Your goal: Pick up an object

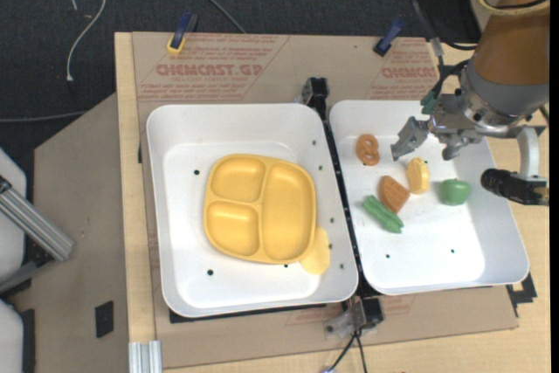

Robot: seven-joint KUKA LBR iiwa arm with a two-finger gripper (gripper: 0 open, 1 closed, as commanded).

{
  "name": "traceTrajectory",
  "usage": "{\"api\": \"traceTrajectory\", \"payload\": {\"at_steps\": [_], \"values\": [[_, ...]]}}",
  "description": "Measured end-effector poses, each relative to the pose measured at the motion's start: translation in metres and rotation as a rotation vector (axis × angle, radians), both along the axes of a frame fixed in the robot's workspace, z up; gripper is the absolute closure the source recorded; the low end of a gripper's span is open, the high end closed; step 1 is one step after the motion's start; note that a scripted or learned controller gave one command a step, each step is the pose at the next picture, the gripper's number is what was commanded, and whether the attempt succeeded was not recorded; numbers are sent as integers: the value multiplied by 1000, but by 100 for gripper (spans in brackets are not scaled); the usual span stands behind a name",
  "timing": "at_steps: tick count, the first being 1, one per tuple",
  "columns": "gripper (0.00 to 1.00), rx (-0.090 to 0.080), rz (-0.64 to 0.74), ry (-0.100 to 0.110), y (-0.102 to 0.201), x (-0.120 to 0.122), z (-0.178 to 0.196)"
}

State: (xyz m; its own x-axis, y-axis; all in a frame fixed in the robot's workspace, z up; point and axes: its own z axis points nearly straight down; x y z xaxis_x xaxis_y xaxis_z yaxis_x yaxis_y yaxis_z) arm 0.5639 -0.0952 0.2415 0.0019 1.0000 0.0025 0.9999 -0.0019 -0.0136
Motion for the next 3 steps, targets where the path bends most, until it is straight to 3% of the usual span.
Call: {"api": "traceTrajectory", "payload": {"at_steps": [1, 3], "values": [[0, -1, 2, -12, 0, 2, 6], [0, 0, 1, -5, 2, 3, -100]]}}
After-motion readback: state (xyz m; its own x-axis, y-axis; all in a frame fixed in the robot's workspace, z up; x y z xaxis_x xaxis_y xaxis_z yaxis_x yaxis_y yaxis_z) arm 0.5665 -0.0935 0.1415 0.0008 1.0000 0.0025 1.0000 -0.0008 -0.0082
